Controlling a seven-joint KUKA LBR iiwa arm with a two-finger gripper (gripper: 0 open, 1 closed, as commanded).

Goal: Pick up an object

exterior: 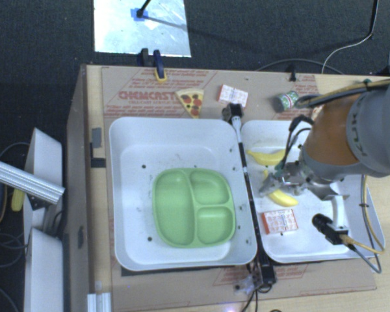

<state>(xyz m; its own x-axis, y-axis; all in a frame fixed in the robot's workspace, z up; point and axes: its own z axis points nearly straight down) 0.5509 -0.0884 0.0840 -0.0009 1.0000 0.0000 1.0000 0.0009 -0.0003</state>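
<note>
My pincer [273,186] hovers low in the right bin [312,252]; whether it grips anything, I cannot tell. A yellow banana piece [284,199] lies just beneath, its length running right and slightly toward the near rim.

arm [370,129] cut off at right edge, hiding much of right bin [273,249], fingertips [268,188] blurred

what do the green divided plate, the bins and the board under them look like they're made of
Green divided plate: likely moulded plastic, with a smooth, even colour, soft sheen and rounded compartment walls.
Left bin and right bin: probably thin formed plastic, plain white with rounded corners and lips.
Board: looks like brown cardboard or paper-faced sheet, matte, with red printed lettering.
</note>
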